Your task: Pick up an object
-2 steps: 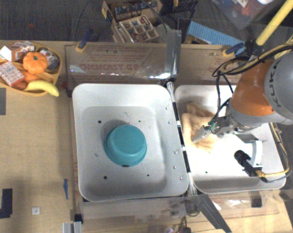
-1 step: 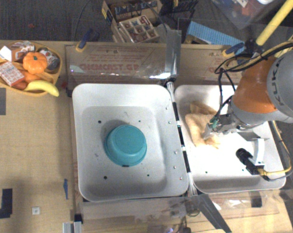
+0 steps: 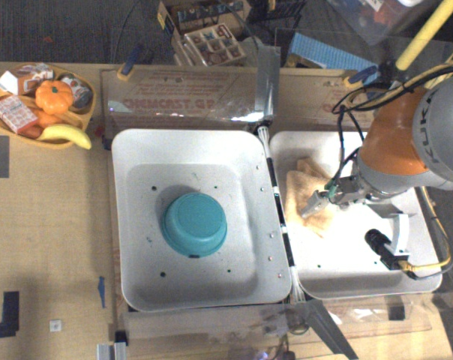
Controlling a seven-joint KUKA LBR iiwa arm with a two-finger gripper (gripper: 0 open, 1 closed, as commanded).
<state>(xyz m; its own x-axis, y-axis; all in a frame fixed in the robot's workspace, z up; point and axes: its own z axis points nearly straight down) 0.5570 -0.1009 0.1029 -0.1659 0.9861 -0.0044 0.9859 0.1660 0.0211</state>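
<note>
Wooden worktop (image 3: 46,238) carrying two white bins, seen from above.
My pincer (image 3: 314,203) hangs low in the right bin (image 3: 361,272), at a tan cloth (image 3: 305,180); I cannot tell whether it is apart or together. An upturned teal bowl (image 3: 195,223) sits mid left bin (image 3: 136,163).

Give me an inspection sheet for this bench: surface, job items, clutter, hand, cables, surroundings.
Surface: wooden bench bearing left bin and right bin.
Job's things: teal bowl upside down in left bin; tan cloth in right bin.
Clutter: fruit basket at bench's far left corner.
Grippers: hand over the tan cloth, fingers unclear.
Cables: black cables above the arm.
Surroundings: boxes on the floor behind.
</note>
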